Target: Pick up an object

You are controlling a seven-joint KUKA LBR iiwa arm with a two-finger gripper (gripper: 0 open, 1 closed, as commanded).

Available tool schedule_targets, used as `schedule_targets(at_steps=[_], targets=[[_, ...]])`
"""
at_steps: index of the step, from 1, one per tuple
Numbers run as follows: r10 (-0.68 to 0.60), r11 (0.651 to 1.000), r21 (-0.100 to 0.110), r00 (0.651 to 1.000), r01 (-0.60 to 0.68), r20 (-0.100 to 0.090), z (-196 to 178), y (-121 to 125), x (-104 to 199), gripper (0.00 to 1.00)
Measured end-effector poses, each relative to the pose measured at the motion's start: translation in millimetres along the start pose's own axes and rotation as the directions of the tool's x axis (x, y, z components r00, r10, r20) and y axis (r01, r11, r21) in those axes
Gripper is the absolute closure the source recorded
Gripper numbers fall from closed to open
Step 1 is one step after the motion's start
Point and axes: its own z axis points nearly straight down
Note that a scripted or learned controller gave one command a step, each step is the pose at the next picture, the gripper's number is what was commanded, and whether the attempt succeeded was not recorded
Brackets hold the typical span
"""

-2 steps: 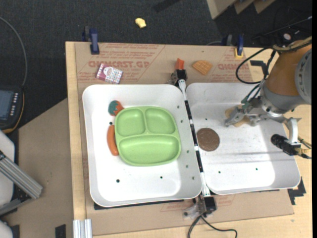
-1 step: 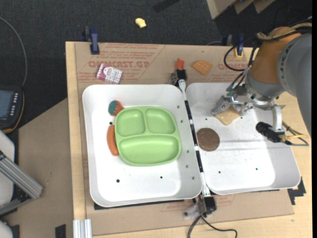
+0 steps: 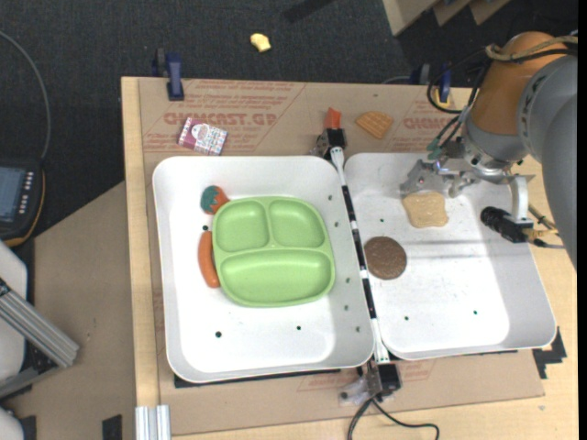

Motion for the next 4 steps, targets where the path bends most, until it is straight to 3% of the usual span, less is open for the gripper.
schedule_targets(at_steps=[1, 2, 3, 4], targets=[[-0.001, 1.000, -0.001, 1.000, 0.001, 0.001, -11.2, 0.0, 0.8, 1.00], [-0.001, 1.000, 0.000, 1.000, 0.001, 0.001, -10.4, -0.3, 1.0, 0.00], [0.004, 1.000, 0.010, 1.000, -0.004, -0.003, 0.9, -46.1, -21.4, 0.00], [0.002, 1.000, 0.009, 1.000, -0.002, -0.004, 0.3, -77.5, 2.2, 0.00]])
